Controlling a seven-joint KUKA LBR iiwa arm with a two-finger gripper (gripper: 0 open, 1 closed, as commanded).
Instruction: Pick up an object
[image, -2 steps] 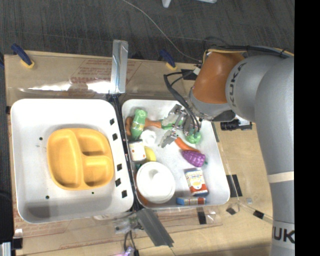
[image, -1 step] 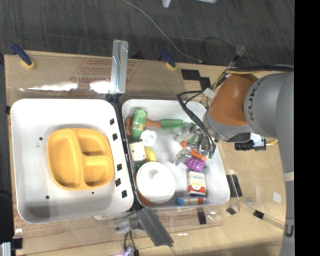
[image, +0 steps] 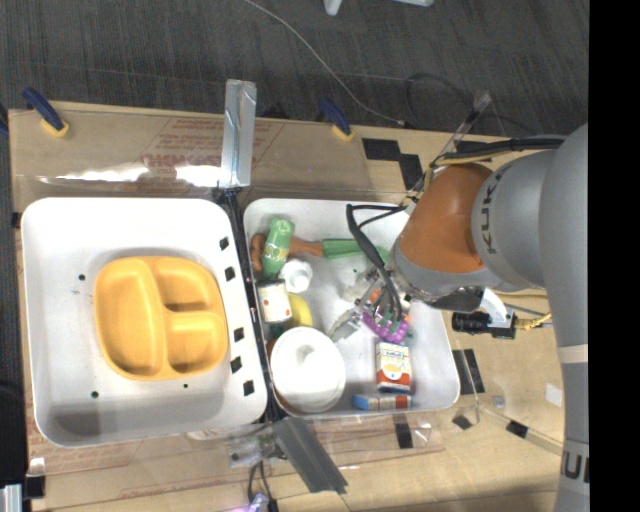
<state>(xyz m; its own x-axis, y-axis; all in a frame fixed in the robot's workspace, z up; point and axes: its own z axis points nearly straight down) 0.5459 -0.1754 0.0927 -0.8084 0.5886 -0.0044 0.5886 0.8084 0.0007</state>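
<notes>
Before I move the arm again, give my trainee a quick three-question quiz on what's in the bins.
1. True or false: the yellow divided tray lies in the left bin.
2. Which bin is the gripper over: A left, B right?
3. Fill in: the white bowl sits at that bin's ____ end, near or far from the camera?

Key: 1 true; 2 B; 3 near.

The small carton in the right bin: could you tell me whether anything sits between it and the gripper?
Nothing visible blocks it. The gripper hangs just above the small carton in the right bin, with a purple item lying at the carton's upper end, right beneath the gripper. The white bowl sits apart, to the carton's left.
</notes>
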